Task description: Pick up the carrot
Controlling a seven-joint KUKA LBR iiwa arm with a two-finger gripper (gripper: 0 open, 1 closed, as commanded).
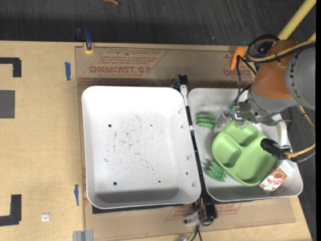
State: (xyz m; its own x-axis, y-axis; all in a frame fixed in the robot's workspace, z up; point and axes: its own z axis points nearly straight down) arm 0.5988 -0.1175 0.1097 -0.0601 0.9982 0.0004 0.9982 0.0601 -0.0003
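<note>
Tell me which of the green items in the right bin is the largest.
The green divided tray, a compartmented dish, dwarfs the small green pieces at its upper left and lower left.

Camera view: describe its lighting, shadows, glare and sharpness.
Camera view: even overhead light, soft overall; the left shallow white plastic bin is bright but not blown out, its scuffs legible; the dark carpet floor at top is underexposed; a shadow falls beneath the green divided plastic tray in the right white bin; the grey arm's orange band looks slightly blurred.
</note>
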